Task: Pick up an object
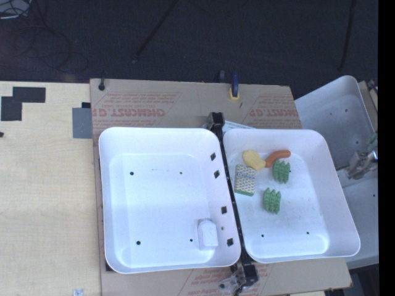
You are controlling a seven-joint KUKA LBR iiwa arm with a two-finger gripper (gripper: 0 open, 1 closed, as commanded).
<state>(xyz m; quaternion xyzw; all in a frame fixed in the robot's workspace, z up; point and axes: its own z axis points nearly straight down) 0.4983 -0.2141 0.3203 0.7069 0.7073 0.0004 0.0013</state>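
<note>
Five small objects cluster in the right bin (336, 227) near its divider side: yellow piece (253, 160), orange piece (278, 156), two green blocks (281, 171), mesh pad (245, 180), loosely apart for easy grasping; pincer state cannot be told.

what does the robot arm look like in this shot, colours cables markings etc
Little of it can be made out. By the right edge, over a pale grey plate, sits a small silvery-grey metal part, probably the pincer, with a thin light cable or rod rising from it. It is too small and blurred to tell markings or further colours.
</note>
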